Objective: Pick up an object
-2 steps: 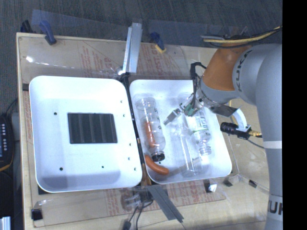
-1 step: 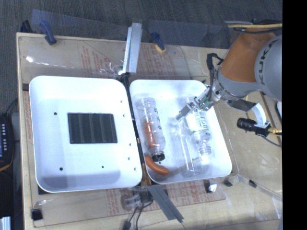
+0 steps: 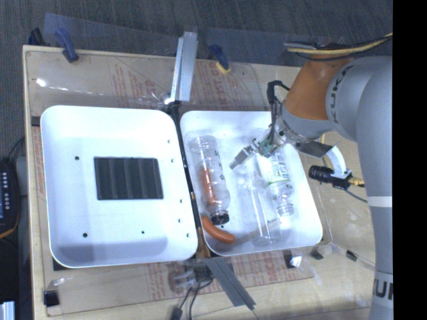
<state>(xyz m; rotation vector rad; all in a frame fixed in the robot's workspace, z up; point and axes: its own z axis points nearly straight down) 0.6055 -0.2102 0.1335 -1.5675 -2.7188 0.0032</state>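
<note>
Though bottle (image 3: 275,179) label unreadable, tool (image 3: 257,151) hovers above, grip state indiscernible.

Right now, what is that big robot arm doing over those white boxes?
The grey arm reaches in from the right, and its gripper is low over the right bin. That bin holds clear plastic bottles and an orange sausage-shaped thing. The gripper is above a clear bottle, but I can't tell if it holds anything. The left bin has a dark panel.

Grey arm (image 3: 360,99) enters from right, orange-banded wrist bent down, hand (image 3: 257,151) low inside right bin (image 3: 313,229).
</note>
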